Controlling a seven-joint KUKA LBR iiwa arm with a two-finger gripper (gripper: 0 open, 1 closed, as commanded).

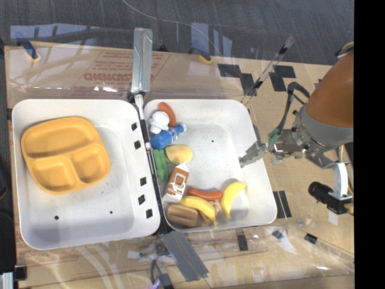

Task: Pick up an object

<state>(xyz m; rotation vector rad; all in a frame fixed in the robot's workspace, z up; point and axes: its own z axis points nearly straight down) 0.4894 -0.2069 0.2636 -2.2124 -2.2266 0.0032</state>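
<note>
Yellow curved banana (232, 195) beside red sausage (204, 193), right bin's (240, 131) near corner.

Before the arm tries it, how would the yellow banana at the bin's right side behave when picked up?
The banana looks smooth and curved, so it may slip or rotate. It probably is light plastic. It leans near the bin wall, leaving little room.

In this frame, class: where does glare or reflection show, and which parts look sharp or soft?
Camera view: pale reflections streak the clear sheeting behind the bins; the yellow tray and bananas look sharp, casting soft shadows; the orange band nearest the lens looks soft; the gripper is small and indistinct.
</note>
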